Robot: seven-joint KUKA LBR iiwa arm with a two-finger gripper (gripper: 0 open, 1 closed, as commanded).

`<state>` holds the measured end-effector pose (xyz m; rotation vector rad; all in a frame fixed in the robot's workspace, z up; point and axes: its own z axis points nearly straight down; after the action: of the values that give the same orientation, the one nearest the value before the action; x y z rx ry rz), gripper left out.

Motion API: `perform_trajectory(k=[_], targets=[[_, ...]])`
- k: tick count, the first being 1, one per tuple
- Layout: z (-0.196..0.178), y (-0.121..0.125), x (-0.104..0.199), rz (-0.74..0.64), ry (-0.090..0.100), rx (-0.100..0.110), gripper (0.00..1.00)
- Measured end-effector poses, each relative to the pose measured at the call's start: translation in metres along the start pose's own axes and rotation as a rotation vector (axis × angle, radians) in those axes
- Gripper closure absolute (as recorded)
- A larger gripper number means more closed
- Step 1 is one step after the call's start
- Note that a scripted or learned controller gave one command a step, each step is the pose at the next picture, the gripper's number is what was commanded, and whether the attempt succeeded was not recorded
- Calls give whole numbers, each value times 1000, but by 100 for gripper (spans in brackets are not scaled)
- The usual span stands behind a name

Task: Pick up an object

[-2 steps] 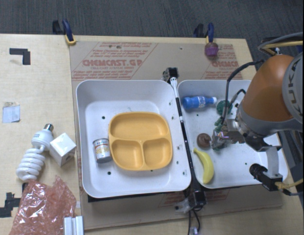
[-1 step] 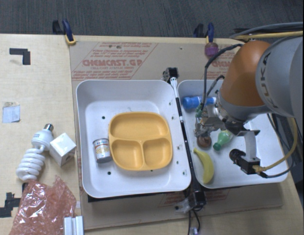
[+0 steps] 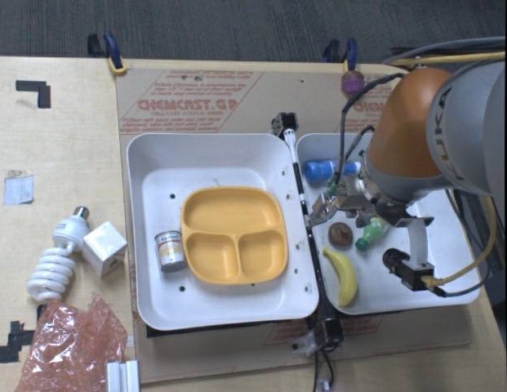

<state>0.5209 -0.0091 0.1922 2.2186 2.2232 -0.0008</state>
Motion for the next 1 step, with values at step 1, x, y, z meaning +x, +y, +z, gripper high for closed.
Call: perform_trajectory(k=[1], targets=[[0, -9, -67, 2, 0, 0, 0]])
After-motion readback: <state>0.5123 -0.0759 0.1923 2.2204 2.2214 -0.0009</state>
